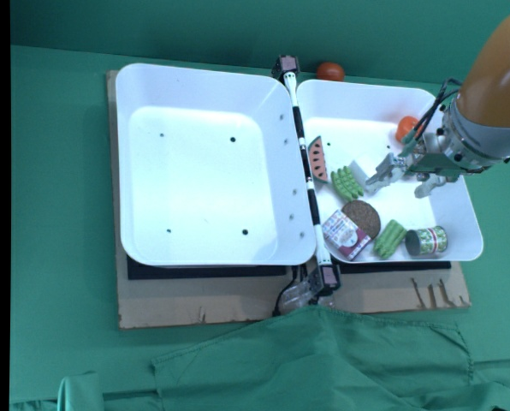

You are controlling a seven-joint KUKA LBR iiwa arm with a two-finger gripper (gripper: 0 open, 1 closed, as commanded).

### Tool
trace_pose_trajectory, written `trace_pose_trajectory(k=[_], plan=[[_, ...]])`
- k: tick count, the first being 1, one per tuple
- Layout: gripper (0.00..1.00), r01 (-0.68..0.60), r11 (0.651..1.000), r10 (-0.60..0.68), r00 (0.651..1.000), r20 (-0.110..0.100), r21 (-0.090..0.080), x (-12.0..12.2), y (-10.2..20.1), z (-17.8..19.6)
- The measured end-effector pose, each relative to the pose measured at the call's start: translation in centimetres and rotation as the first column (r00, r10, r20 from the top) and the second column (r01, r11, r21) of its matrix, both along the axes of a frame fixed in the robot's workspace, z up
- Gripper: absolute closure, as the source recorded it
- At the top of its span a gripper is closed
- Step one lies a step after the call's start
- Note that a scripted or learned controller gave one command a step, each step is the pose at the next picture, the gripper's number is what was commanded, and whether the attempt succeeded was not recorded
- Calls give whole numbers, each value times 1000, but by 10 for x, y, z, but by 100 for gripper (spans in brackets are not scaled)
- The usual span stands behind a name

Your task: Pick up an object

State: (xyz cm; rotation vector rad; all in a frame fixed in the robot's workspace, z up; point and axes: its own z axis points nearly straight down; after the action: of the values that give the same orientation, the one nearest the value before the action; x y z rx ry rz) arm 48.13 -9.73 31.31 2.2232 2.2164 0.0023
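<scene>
We see no single object marked for the pick, so we begin with the things nearest to the gripper [402, 175]. The gripper hangs over the middle of the right bin [460, 208], and its two fingers stand apart with nothing between them. Just to its left lies a small green ridged piece [346, 181], and beside that, against the left wall of the bin, a watermelon slice [318, 160] with a red face and a green rind. Lower in the bin we find a brown round disc [363, 217], which touches a pink and white packet [346, 234] in the front left corner. To the right of the disc lies a green ridged stick [390, 238], and next to it a small can [427, 241] on its side with a green label. An orange ball [406, 128] rests near the far right part of the bin, partly hidden behind the wrist.

The left bin [135, 127] stands beside the right one, and a black and white divider [302, 157] runs between them. Behind the right bin, on the green cloth [58, 229], sits a red round object [329, 71]. Both bins rest on a brown cardboard sheet [178, 302].
</scene>
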Motion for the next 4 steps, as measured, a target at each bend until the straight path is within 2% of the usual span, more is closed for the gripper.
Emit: trace_pose_trajectory(k=[1, 2, 3, 4], plan=[[0, 4, 1000, -4, 1000, -5, -2, 46, -44, -76], [0, 2, 1000, -2, 1000, 17, -2, 18, -37, -128], [100, 5, 1000, -5, 1000, 29, -9, 20, -40, -114], [100, -2, 1000, 2, 1000, 2, 0, -15, -15, -81]])
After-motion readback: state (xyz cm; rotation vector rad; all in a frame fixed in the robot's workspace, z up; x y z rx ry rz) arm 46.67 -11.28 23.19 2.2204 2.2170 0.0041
